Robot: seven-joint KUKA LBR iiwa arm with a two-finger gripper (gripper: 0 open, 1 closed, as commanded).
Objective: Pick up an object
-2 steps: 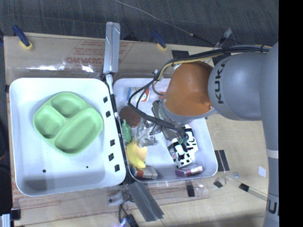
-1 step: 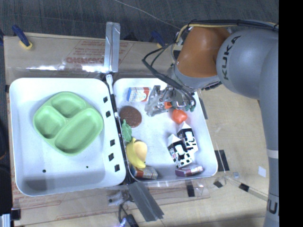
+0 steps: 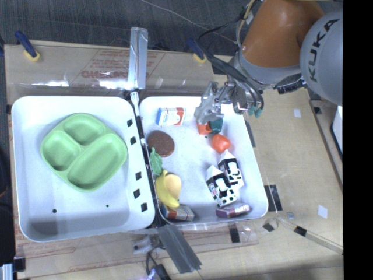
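Note:
My gripper (image 3: 208, 114) hangs over the far part of the right bin (image 3: 252, 156), just below the grey and orange arm. Right under it lies a small teal and orange object (image 3: 213, 126), partly covered by the gripper; whether they touch is unclear. An orange-red piece (image 3: 220, 143) sits just in front of that. A white and red carton (image 3: 170, 116) lies to the gripper's left. A brown round disc (image 3: 161, 143), a green leafy item (image 3: 155, 162), a yellow fruit (image 3: 169, 189) and a black-and-white patterned box (image 3: 225, 182) fill the rest of this bin.
The left bin (image 3: 35, 214) holds a green divided plate (image 3: 84, 150). A small can (image 3: 184, 213) and a purple packet (image 3: 233, 210) lie along the right bin's near wall. A metal divider (image 3: 138, 57) stands between the bins at the back.

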